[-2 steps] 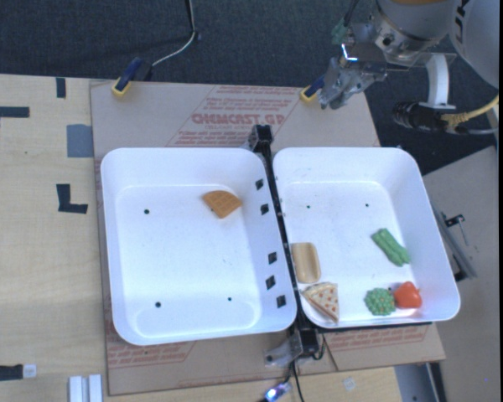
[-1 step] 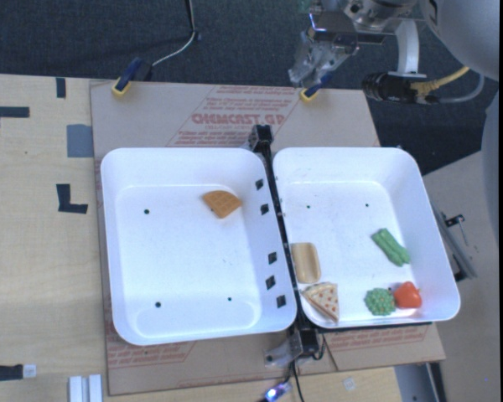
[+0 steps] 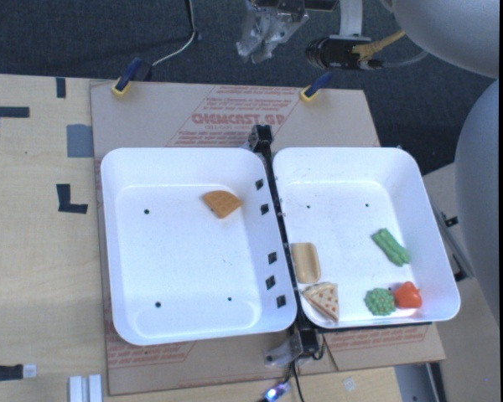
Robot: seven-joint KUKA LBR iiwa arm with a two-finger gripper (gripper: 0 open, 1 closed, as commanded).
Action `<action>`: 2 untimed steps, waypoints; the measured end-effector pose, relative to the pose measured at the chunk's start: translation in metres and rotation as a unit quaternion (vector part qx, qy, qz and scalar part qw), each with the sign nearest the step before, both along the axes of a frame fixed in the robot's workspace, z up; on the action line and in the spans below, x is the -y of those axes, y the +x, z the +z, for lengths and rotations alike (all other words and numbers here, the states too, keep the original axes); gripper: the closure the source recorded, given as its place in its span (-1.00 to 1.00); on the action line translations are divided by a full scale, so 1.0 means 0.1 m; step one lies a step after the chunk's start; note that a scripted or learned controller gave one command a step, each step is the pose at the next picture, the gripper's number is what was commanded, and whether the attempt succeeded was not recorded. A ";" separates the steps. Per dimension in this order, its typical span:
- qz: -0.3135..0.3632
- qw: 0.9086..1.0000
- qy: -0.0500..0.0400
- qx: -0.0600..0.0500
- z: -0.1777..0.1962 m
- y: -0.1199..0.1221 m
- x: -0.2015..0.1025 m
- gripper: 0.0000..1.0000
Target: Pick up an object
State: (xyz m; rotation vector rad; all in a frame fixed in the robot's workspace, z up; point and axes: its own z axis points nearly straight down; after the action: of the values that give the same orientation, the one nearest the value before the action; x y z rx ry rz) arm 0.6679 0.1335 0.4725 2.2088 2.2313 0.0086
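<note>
Orange wedge [image 3: 222, 203] in left bin [image 3: 126, 224], well below gripper [image 3: 264, 40].

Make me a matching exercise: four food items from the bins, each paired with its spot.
Items:
1. orange wedge
2. green pod
3. bread slice
4. broccoli

Places:
A. right bin, beside the tomato
B. left bin, upper middle
C. right bin, against the divider
D. right bin, right side, above the broccoli

Pairs: 1-B, 2-D, 3-C, 4-A
</note>
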 end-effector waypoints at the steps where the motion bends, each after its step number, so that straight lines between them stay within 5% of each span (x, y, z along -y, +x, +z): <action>1: -0.001 1.000 -0.001 -0.005 -0.48 -0.01 -0.87 1.00; 2: -0.004 1.000 -0.002 -0.004 -0.30 -0.37 -1.00 1.00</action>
State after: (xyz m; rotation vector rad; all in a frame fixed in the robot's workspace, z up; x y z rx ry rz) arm 0.6307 0.2340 0.4427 2.2194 2.2257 -0.0039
